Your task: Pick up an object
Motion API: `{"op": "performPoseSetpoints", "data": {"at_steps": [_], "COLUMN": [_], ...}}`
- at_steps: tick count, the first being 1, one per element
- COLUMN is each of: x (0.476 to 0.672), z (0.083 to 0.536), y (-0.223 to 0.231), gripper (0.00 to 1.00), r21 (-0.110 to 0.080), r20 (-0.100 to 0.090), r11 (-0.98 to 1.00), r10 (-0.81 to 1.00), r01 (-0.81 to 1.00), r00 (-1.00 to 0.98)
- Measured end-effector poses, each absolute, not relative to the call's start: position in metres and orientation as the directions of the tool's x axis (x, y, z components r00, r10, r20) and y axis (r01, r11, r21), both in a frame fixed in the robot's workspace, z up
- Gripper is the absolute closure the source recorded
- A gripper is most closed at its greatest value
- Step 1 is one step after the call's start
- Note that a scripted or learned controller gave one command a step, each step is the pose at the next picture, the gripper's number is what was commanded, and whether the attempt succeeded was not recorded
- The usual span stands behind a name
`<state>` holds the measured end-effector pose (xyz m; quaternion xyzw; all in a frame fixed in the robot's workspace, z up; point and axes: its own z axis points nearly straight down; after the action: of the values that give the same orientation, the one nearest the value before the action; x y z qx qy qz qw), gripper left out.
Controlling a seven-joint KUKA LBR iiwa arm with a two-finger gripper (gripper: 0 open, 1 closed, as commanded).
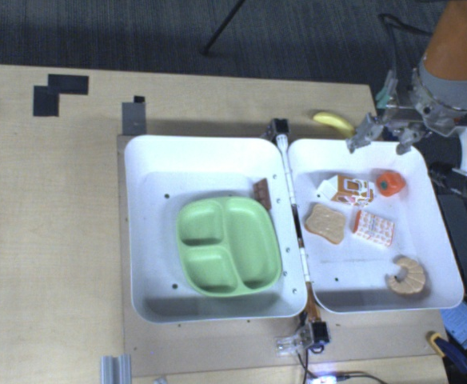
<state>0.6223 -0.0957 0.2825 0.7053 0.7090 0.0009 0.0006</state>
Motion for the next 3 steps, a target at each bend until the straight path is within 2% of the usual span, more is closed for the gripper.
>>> {"op": "performPoseSetpoints", "data": {"at_steps": [1, 2, 3], "x": [0.553, 0.535, 0.537], "z": [0.183, 0.086, 0.098], "y": [-0.042, -0.084, -0.083], "gripper": [0.0, 0.0, 1.0], "r21": [-0.002, 0.005, 0.011], "r20": [0.001, 0.0, 0.0], "r11": [0.005, 0.002, 0.003], "r10": [1.0, 1.0, 1.0], "r01": [1.0, 1.0, 1.0], "r00": [-0.005, -0.002, -0.003]}}
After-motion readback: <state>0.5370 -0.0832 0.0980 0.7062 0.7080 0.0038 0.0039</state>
